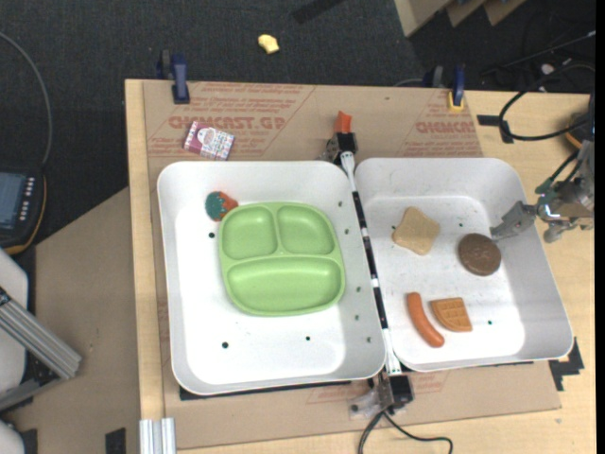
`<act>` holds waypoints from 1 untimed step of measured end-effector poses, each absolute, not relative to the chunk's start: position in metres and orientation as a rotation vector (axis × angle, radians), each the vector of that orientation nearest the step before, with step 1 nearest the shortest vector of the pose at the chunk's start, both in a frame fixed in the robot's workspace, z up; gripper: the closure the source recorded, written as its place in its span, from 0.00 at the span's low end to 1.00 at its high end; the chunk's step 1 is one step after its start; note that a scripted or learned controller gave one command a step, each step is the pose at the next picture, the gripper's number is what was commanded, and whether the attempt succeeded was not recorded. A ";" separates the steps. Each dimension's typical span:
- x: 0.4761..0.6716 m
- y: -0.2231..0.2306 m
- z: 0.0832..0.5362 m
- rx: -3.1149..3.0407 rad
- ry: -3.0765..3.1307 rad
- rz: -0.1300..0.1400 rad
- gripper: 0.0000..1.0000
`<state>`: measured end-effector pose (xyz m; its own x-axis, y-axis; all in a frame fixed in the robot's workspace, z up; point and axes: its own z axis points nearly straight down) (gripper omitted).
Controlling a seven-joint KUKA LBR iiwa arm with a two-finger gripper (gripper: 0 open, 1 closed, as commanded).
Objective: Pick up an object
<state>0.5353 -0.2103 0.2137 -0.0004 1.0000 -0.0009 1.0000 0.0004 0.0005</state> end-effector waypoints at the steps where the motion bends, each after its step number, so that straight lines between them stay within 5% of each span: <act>1: 0.583 -0.214 0.082 2.218 2.232 0.013 0.00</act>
<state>0.5829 -0.2135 0.0818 -0.0066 0.9999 0.0093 1.0000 0.0066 0.0024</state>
